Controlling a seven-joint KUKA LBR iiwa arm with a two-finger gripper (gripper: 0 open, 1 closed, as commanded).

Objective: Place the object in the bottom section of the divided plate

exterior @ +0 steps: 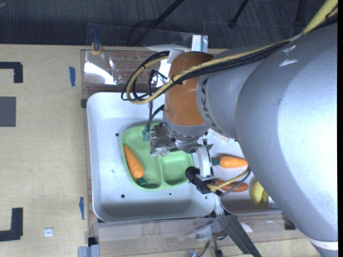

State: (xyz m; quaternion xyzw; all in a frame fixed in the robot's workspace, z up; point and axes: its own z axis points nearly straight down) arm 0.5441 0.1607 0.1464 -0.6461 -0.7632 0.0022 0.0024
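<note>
Claw (159, 143): hanging low over the green divided plate (177, 169), about where its compartments are meeting. The orange-banded wrist is covering it from above, so I cannot tell whether it is released or clenched.
Plate: sitting in the left white bin (103, 143), toward that bin's right side. The wrist is hiding the plate's upper right part.
Carrot (133, 162): lying in the plate's compartment on the view's left, following the curved rim. Its thick end and dark green top are pointing toward the lower edge of the view. It is resting apart from the claw. Whether this is the plate's bottom section I cannot tell.
Lower right compartment: showing bare green floor just beside the claw.
Left bin room: white floor is lying open to the left of the plate and below it, out to the bin's raised walls. The plate's left rim is standing clear of the left wall.
Right white bin (241, 202): sitting mostly under the arm (278, 116). A second carrot (231, 162) is lying crosswise near the wall between the bins. An orange thing (238, 187) is lying below it, partly hidden. A yellow thing (259, 193) is peeking out at the arm's edge.
Arm: reaching in from the right and crowding the space over the right bin.
Bench (43, 143): stretching open and pale to the left of the bins.
</note>
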